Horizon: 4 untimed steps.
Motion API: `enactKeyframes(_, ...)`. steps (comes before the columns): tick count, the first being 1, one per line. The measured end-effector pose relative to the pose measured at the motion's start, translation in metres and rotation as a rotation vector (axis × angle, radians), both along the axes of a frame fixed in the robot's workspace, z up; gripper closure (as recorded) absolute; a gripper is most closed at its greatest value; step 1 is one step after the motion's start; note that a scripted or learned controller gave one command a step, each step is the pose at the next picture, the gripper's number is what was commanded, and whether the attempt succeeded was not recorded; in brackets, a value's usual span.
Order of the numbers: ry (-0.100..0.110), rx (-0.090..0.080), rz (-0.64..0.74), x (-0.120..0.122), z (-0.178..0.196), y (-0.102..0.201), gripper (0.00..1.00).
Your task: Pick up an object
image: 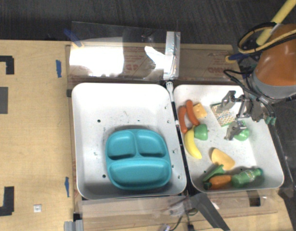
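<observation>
The right bin [270, 150] holds toy food. A red sausage [188, 110], a small yellow piece [200, 111], a green pepper [201, 132] and a yellow banana [192, 145] lie on its left side. An orange wedge [222, 158], a carrot [219, 180] and a green bottle [246, 176] lie along its front. A speckled pad [223, 114] sits near the back. My gripper [236, 127] hangs low over the bin's right middle, right at a light green object [243, 135] that it partly covers. Whether it touches that object is unclear.
The left bin [90, 105] carries a teal divided tray [137, 159] toward its front. The ridge between the bins runs just left of the sausage. The arm's orange band [277, 66] and cables overhang the right bin's back right corner.
</observation>
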<state>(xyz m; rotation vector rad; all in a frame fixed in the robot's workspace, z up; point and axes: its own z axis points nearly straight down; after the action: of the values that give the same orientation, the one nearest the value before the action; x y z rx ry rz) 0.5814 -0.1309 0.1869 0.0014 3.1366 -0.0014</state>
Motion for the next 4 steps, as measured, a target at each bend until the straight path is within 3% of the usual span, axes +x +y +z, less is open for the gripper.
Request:
enactKeyframes(1, -0.011, 0.004, -0.111, 0.045, -0.092, 0.023, 0.0)
enactKeyframes(2, -0.005, 0.0, -0.006, 0.013, -0.098, 0.03, 0.0)
enactKeyframes(3, -0.007, -0.001, 0.039, 0.042, -0.098, 0.035, 0.0)
enactKeyframes(4, -0.005, 0.001, 0.014, -0.016, -0.097, 0.039, 0.0)
